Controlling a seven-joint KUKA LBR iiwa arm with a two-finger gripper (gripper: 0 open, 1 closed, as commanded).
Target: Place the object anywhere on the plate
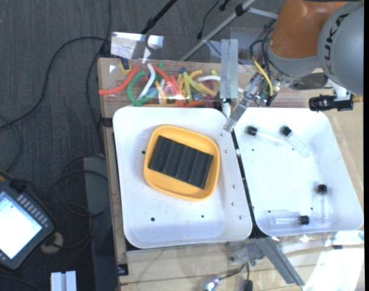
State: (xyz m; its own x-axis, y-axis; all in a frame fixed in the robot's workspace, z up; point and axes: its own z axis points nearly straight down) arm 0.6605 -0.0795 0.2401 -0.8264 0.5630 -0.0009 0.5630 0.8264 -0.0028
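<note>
Tool (231,121) hung just beyond the yellow plate's (153,173) far right corner; finger state indeterminable. Capped tubes (266,136) lay right of the plate, presumably awaiting pickup.

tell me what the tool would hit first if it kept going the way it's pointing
The tool points down and left, at the seam between the two bins. It would likely meet the left bin's right rim first, with the yellow plate just beyond, though depth is hard to judge.
</note>
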